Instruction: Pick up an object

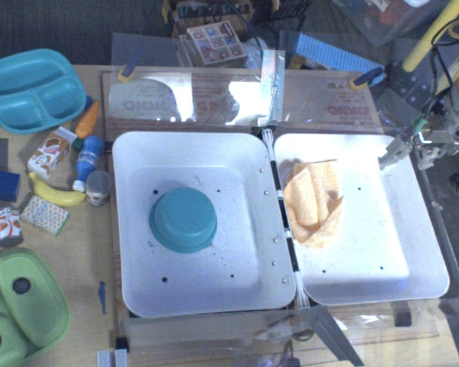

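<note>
A teal bowl [183, 219] lies upside down in the middle of the left bin [138, 159]. A crumpled tan cloth [314, 199] rests in the right bin [413, 228], close to its left wall. My gripper [404, 148] hangs over the far right rim of the right bin, well apart from the cloth and with nothing seen in it. Its metal parts are small and partly cut off by the cables around them.
Left of the bins the bench holds a blue divided plate [32, 89], a banana [55, 191], a blue bottle [86, 160], small cartons and a green tray [19, 312]. Clear panels [183, 98] stand behind the bins. Clutter and a yellow pole [436, 23] lie at the back right.
</note>
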Robot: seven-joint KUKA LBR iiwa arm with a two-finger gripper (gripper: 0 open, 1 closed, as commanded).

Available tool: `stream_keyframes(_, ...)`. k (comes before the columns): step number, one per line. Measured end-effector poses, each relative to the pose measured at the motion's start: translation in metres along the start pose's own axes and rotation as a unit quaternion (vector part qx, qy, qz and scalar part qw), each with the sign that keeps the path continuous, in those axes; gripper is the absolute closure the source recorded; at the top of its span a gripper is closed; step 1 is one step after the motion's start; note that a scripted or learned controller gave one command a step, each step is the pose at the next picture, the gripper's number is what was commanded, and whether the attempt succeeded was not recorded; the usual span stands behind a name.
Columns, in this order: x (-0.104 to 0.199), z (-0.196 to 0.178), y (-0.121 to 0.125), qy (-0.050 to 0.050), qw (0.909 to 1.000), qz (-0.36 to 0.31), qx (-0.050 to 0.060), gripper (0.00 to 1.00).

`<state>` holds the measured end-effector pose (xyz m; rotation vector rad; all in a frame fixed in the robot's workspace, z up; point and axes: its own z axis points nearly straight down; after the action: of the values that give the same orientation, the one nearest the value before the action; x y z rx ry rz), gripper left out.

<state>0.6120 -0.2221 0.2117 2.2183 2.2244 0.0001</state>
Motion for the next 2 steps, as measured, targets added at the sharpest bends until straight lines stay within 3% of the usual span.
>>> stream_keyframes(1,0.073,0.103,0.004,0.0,0.9977,-0.067,0.0,0.0)
stream_keyframes(2,0.109,0.12,0.008,-0.002,0.9921,-0.126,-0.005,0.0)
